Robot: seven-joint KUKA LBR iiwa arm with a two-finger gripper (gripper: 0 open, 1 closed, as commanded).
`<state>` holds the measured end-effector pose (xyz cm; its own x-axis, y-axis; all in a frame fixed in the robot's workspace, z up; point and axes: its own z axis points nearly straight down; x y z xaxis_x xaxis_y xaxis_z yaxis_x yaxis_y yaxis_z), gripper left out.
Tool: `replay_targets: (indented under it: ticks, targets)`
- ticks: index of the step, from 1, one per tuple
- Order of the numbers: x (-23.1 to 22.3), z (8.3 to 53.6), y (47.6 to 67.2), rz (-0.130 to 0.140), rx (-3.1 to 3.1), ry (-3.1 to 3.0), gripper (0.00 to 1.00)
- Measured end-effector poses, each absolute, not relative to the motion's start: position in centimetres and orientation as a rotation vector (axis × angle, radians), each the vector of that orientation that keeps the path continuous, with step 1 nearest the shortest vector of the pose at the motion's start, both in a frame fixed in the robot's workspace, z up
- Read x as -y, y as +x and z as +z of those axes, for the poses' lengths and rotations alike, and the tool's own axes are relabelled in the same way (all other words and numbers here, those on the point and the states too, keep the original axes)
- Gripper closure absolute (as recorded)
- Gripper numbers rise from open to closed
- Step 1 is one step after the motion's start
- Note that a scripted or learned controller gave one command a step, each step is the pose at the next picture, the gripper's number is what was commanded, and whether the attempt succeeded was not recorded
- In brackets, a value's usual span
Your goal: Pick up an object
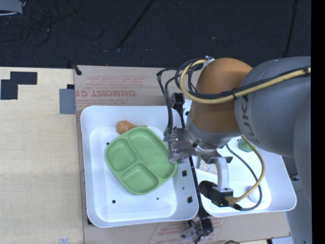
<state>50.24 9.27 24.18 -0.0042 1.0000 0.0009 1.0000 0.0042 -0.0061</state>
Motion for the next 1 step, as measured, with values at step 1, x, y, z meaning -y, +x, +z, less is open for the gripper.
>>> replay_targets:
  ticks: [1]
  targets:
    - [-9.11,24.26,50.29,0.005,2.220,-2.218,0.00]
